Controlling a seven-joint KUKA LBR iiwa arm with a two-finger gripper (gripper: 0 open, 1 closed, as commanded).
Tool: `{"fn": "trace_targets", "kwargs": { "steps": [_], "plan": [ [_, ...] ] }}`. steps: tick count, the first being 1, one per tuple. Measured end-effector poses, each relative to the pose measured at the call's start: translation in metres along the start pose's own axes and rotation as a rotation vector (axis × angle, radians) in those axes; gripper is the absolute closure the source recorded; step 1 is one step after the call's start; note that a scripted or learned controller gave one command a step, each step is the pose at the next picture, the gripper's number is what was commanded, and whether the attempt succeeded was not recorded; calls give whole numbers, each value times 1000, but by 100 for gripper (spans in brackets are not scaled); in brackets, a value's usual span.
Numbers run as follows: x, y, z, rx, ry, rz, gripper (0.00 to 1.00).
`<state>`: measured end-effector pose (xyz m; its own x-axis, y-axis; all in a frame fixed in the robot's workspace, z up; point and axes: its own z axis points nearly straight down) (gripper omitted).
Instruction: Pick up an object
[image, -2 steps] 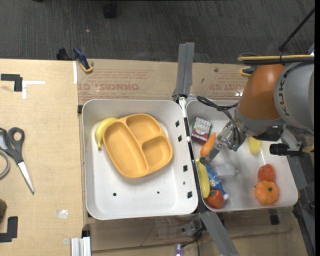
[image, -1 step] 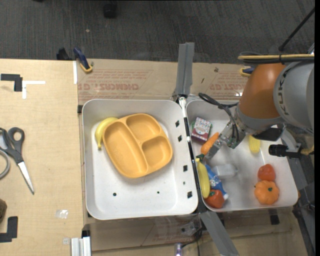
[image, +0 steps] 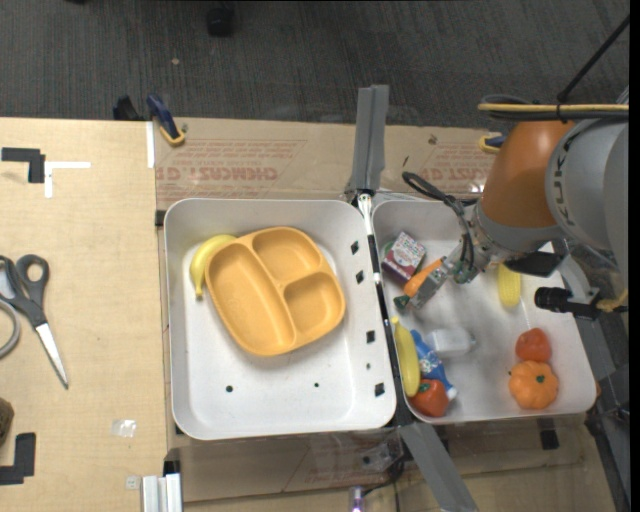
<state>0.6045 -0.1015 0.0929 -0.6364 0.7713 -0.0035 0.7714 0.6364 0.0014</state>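
Hovering pincer (image: 428, 287) — carrot (image: 424, 276) alongside

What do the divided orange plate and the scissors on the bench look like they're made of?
Divided plate: probably molded plastic, matte orange, one even color with soft rounded rims and dividers. Scissors: apparently metal blades, pale and slightly shiny, with dark grey handle loops that look like plastic.

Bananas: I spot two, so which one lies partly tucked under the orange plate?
The banana in the left bin, curving out from beneath the divided plate. The other banana lies uncovered in the right bin.
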Motion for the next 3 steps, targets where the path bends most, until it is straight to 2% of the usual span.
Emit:
{"fn": "trace_targets", "kwargs": {
  "steps": [1,2,3],
  "plan": [
    [-22,33,-1,0,-1,76,0],
    [-37,40,-1,1,0,459,0],
    [-35,38,-8,16,7,455,100]
  ]
}}
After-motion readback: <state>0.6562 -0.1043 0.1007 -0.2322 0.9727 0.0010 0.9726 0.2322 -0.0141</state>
